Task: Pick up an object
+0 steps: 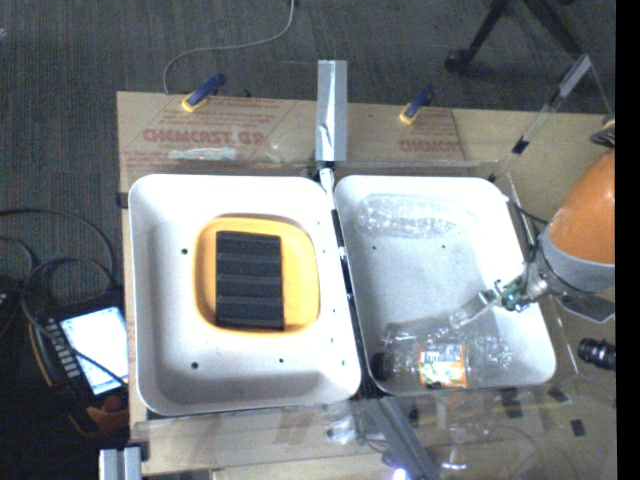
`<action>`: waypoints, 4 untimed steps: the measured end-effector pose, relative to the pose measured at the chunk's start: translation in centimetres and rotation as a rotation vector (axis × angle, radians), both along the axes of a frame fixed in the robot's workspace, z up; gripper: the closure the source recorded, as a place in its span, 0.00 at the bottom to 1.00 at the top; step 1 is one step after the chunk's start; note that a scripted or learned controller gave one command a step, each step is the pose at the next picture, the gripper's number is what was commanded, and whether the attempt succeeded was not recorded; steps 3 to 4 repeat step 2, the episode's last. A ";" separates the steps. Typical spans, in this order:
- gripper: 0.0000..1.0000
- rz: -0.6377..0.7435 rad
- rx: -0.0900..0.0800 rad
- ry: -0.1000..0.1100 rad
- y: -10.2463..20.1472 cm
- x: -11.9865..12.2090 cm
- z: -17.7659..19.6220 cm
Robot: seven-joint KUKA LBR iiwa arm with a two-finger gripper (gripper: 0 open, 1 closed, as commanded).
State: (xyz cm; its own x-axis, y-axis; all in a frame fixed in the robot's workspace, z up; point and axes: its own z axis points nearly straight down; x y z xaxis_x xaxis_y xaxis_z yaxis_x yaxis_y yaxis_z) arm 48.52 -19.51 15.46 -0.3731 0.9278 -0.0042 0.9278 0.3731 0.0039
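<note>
Two white bins side by side on the surface (150, 128). Left bin (160, 298): yellow tray (205, 268) near its centre with a black ribbed block (248, 280) sitting inside it. Right bin (400, 268): clear plastic bottle (440, 356) lying on its side along the near edge, cap end toward the near-left corner, orange/green label visible. Crumpled clear plastic wrapper (410, 218) near the far edge of the same bin, well apart from the bottle. Arm comes in over the right bin's right edge, orange band at the frame's right. Gripper (508, 296) sits low near that right edge, just beside the bottle's upper end; contact unclear. Jaws too small and blurred, can't tell whether they are spread or closed, nothing visibly between them. Blue-handled clamps (203, 91) at the far edge of the surface.
</note>
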 end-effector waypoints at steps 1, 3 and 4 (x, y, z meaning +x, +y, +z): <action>0.00 0.080 -0.005 -0.013 6.7 0.4 -6.3; 0.00 -0.239 0.006 -0.011 1.6 0.5 -6.3; 0.00 -0.239 0.006 -0.011 1.6 0.5 -6.3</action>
